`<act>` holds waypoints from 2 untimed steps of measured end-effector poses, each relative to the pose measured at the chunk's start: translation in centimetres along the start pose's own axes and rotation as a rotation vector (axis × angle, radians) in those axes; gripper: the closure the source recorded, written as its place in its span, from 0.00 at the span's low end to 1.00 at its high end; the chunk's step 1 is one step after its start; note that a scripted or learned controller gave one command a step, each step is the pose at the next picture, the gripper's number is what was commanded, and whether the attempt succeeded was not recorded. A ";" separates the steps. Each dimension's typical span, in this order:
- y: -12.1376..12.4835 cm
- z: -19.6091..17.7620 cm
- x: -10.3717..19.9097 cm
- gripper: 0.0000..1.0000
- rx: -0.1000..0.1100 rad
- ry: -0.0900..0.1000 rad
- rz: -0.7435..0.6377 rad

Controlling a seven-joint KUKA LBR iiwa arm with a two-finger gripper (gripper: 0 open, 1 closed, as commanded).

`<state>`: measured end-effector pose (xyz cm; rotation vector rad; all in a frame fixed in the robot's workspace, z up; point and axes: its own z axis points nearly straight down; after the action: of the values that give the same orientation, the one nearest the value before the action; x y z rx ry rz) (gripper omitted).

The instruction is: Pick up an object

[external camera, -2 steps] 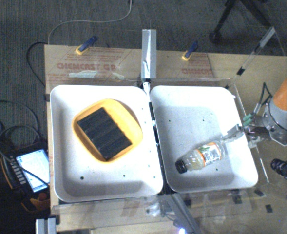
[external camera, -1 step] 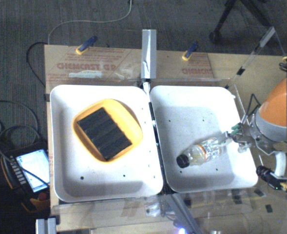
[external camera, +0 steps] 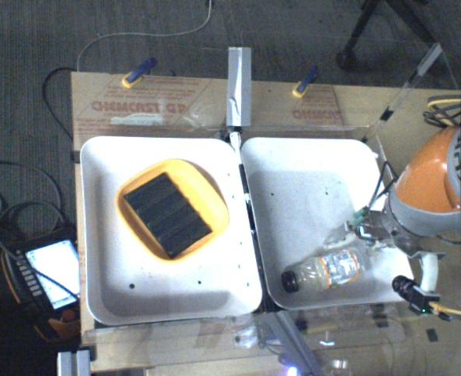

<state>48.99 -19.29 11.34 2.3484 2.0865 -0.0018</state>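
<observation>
Clear glossy plastic bottle [external camera: 325,270], smooth white plastic bins [external camera: 105,288], matt black-ribbed yellow dish [external camera: 173,207].

Arm [external camera: 430,194] at right: large rounded orange band, glossy, with a bright highlight on top. Grey housing below the band, smooth and curved. White segment visible at the far right beside the orange. Beneath the grey housing, a cluster of small metal and dark parts with a greenish spot, possibly a connector or indicator; detail too blurred to resolve. Thin dark cables run up along the arm's left side.
</observation>
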 end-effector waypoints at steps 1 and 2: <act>-0.3 2.2 0.1 0.00 -0.010 -0.003 -0.104; 0.0 1.1 0.3 1.00 -0.017 -0.001 -0.106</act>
<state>48.97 -19.02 10.24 2.2257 2.1981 0.0149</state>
